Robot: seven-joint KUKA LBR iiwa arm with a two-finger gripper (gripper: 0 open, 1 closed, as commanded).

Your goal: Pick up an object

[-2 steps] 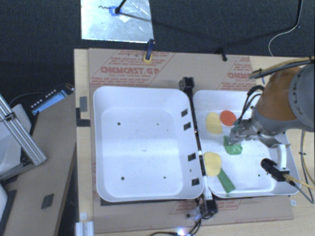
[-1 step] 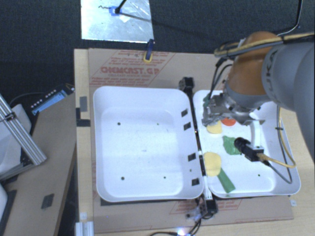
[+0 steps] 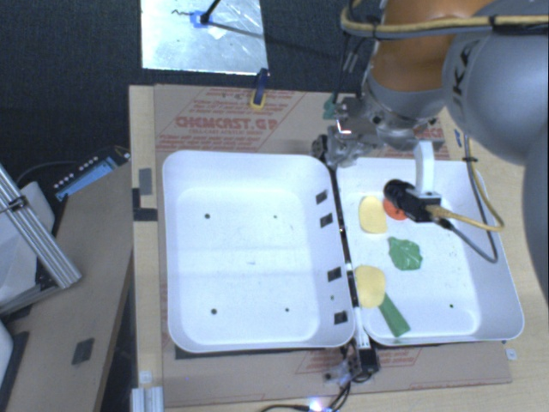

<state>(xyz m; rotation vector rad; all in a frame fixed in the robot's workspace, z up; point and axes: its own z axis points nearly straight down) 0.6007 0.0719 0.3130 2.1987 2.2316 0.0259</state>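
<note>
The right bin (image 3: 480,299) holds several small things. A pale yellow piece (image 3: 372,215) lies near the divider, with a red-orange piece (image 3: 396,212) partly hidden just to its right. Below them sit a crumpled green piece (image 3: 405,254), a second yellow piece (image 3: 370,286) and a green stick (image 3: 394,316) near the front edge. My gripper (image 3: 340,150) hangs over the far end of the divider between the bins, above and left of the upper yellow piece. I see nothing held in it.
The left bin (image 3: 249,247) stands beside the right one, joined by black clips along the divider (image 3: 341,247). A cardboard sheet (image 3: 223,118) lies under both bins. The grey arm (image 3: 497,67) fills the upper right.
</note>
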